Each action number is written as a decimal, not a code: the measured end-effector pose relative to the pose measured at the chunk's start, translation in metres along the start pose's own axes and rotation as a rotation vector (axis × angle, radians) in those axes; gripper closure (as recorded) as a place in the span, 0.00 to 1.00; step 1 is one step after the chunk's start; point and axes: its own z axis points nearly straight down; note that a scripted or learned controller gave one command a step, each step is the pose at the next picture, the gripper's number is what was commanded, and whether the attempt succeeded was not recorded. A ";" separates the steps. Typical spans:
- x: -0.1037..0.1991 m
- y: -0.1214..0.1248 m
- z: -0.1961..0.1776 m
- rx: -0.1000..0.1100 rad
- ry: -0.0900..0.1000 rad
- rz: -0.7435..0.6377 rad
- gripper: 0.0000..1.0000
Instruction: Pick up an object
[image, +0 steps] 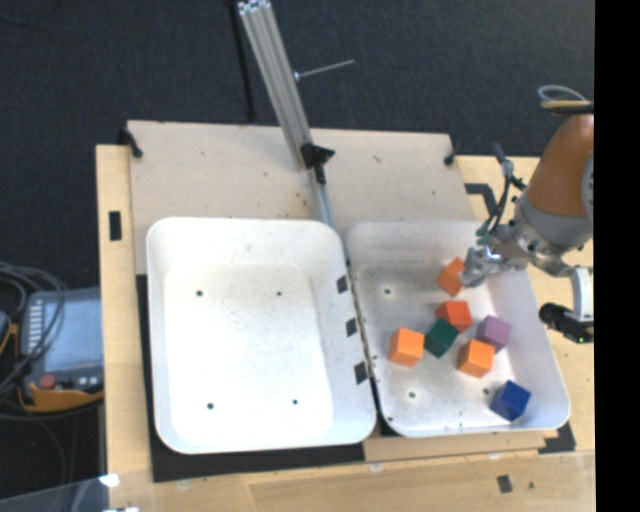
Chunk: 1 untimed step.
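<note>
Gripper sits low over the upper right part of the right bin, at the end of the grey arm with its orange band; whether it is apart or together cannot be told from this slant; an orange cube lies just beside its tip on the left, touching or nearly so, and I cannot tell whether it is gripped; below that, a red-orange cube rests against a green cube; a purple cube lies to their right, with another orange cube just under it; a further orange cube sits left of the green one; a blue cube lies apart near the bin's lower right corner; the left bin stands alongside on the surface; a slanted metal rail rises behind both bins.
</note>
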 end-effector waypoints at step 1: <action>-0.009 0.004 -0.063 -0.001 -0.002 -0.001 1.00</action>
